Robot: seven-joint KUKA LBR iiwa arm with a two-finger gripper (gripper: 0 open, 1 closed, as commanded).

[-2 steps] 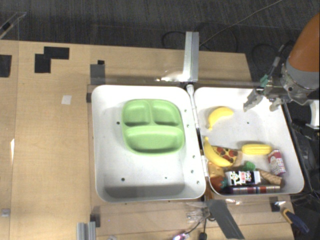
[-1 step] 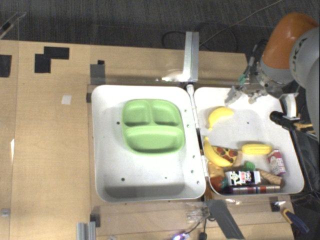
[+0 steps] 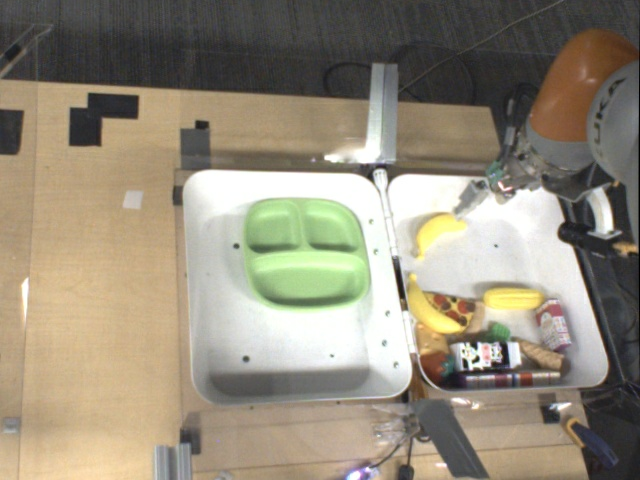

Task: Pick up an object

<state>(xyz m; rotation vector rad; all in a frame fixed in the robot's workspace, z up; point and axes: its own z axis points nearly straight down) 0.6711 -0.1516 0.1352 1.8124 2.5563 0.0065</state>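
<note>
My gripper (image 3: 478, 196) hangs over the back of the right bin (image 3: 520, 243), reaching in from the right under the orange-banded wrist. It is just above and to the right of a rounded yellow fruit (image 3: 439, 232) and seems apart from it. Nothing shows in its grasp. Along the bin's front lie a banana (image 3: 428, 309), a yellow corn-like piece (image 3: 513, 298), a pizza slice toy (image 3: 458, 308), a black box (image 3: 487, 353), a dark marker (image 3: 505, 376) and a pink can (image 3: 553, 326).
The left bin (image 3: 215, 298) holds a green divided plate (image 3: 305, 251) near its middle. A metal post (image 3: 383, 113) stands behind the wall between the bins. Bare white floor lies in the right bin's middle and right.
</note>
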